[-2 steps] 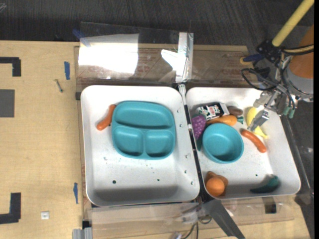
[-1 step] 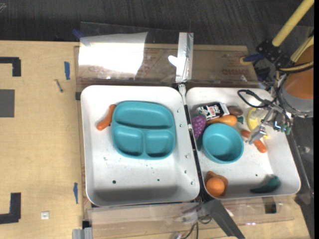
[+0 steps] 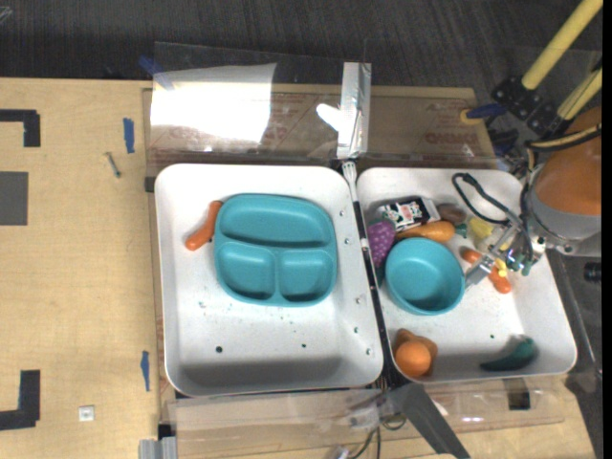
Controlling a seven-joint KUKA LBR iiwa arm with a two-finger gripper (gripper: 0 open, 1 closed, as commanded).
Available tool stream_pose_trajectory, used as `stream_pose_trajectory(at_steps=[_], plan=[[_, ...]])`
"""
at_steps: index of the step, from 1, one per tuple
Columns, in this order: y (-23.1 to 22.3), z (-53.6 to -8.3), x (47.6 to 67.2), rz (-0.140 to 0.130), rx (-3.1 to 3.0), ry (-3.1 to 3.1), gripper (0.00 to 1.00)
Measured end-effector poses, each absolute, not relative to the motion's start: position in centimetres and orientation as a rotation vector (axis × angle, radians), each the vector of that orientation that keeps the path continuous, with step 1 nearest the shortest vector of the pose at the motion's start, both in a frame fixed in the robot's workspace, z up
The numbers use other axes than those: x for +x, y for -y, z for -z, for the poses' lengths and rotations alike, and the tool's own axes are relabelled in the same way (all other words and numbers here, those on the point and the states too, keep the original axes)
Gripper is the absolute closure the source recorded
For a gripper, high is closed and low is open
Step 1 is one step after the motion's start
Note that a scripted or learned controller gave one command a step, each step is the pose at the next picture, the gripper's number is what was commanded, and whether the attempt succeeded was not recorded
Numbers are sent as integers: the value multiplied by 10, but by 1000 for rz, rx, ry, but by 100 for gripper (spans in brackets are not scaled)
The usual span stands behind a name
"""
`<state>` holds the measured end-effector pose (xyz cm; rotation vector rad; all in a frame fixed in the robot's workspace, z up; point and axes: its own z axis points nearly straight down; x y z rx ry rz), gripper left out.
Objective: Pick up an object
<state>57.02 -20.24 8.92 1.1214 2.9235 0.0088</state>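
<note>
Clutter crowds my pick in the right bin

My end effector [image 3: 499, 261] hangs low over the right bin [image 3: 550, 299], just beside the teal bowl [image 3: 425, 275]. Whether it is spread or pressed together I cannot tell; wiring and small parts blur together there, and nothing shows clearly pinched. A small orange piece [image 3: 499, 278] lies right under it, likely my target, since it sits apart from the pile. Toward the bin's far side, a black-and-white packet [image 3: 405, 212], purple grapes [image 3: 380, 240] and an orange carrot-like piece [image 3: 435, 230] crowd the bowl's far rim. An orange fruit [image 3: 413, 357] and a dark green item [image 3: 511, 355] rest near the front wall. The left bin [image 3: 182, 285] holds a teal divided tray [image 3: 276, 248] with an orange piece [image 3: 202, 229] beside it.
</note>
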Motion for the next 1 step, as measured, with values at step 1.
stream_pose_trajectory(at_steps=[1], plan=[[198, -89, 573, -11, 1262, -2865, 0]])
